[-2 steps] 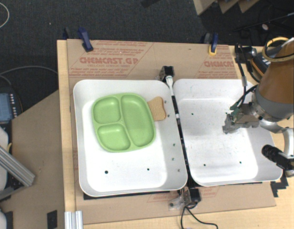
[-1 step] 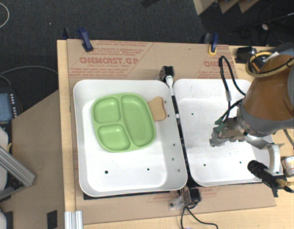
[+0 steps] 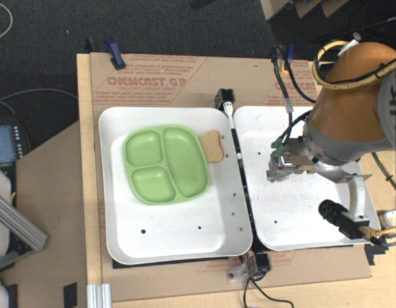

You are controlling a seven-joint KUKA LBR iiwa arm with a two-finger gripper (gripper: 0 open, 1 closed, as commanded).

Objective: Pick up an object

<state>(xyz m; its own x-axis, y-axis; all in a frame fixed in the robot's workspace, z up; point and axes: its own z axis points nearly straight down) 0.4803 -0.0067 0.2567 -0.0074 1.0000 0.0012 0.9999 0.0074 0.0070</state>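
While the pincer hangs over the right bin, grip state untellable, the green tray lies in the left bin, long axis running ten-to-four, tan piece at its two o'clock.

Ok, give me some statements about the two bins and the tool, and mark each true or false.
1. The green divided plate lies in the left bin. True.
2. The plate has five compartments. False: it has three.
3. A tan sponge-like piece touches the plate's right edge. True.
4. The tool hangs over the left bin. False: it is over the right bin.
5. The tan piece lies in the right bin. False: it is in the left bin, near the divide.
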